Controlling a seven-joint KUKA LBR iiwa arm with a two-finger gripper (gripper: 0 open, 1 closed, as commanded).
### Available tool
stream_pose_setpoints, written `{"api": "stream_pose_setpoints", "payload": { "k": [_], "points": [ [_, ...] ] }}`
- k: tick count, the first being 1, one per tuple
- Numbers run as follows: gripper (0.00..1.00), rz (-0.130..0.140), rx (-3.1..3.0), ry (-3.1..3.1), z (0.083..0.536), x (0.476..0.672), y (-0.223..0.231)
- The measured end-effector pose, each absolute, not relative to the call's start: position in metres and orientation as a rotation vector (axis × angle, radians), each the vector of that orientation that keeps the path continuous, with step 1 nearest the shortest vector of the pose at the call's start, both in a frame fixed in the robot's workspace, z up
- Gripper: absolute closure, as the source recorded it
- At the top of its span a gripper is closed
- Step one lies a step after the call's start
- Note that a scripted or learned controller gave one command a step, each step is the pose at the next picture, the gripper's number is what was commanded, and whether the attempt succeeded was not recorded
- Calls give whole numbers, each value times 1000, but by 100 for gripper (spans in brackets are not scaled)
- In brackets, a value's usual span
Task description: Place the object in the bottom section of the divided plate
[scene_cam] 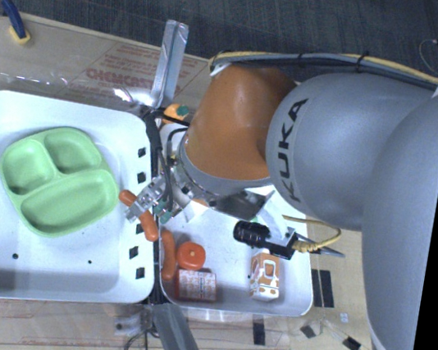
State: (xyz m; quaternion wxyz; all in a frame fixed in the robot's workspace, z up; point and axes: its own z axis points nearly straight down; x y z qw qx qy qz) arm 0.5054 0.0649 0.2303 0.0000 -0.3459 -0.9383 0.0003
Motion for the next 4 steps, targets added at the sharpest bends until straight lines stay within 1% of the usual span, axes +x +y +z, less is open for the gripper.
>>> {"api": "stream_pose_setpoints", "payload": {
  "k": [1,2,3,4],
  "points": [
    [0,1,-1087,-2948,230,505,65],
    [100,0,-1081,-2950,240,506,65],
    [100,3,-1053,-2958,240,476,116],
    [100,-2,-618,-3082,270,533,188]
  ]
}}
